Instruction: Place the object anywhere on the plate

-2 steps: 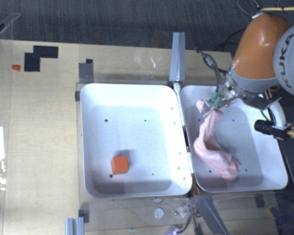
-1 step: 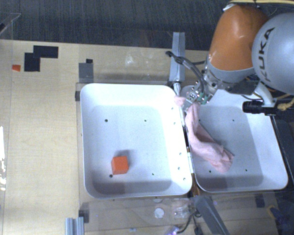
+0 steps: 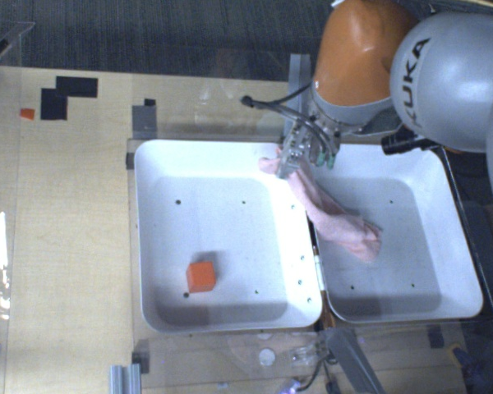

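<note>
Pink cloth (image 3: 333, 216) seen pinched at its upper end by gripper (image 3: 300, 161) | soft, limp, light | drape expected.

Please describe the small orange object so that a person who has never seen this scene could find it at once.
Look at the two white bins side by side and take the left bin. Near its front-left corner lies a small orange block, alone on the white floor. Its bright colour and boxy shape set it apart from the soft pink cloth draped into the right bin.
</note>
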Controlling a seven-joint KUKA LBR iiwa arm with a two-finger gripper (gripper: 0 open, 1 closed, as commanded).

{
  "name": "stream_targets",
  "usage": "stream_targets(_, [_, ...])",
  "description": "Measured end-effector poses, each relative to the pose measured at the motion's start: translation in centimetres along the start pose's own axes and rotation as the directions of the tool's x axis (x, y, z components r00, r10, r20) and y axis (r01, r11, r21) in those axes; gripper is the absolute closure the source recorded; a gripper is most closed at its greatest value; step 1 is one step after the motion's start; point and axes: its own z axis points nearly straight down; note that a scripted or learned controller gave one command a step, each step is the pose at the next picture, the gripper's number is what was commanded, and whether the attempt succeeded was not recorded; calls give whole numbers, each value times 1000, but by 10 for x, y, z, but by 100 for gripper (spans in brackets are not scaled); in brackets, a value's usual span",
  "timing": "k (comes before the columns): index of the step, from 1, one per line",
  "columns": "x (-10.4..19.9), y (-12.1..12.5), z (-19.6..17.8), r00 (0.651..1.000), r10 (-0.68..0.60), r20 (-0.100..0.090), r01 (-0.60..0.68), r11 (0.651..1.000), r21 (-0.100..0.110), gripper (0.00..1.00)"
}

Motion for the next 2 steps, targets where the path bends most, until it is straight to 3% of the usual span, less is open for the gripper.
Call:
stream_targets(1, [-10,52,-10,965,-262,2,262,965,-2,100])
stream_targets(2, [-10,52,-10,965,-262,2,262,965,-2,0])
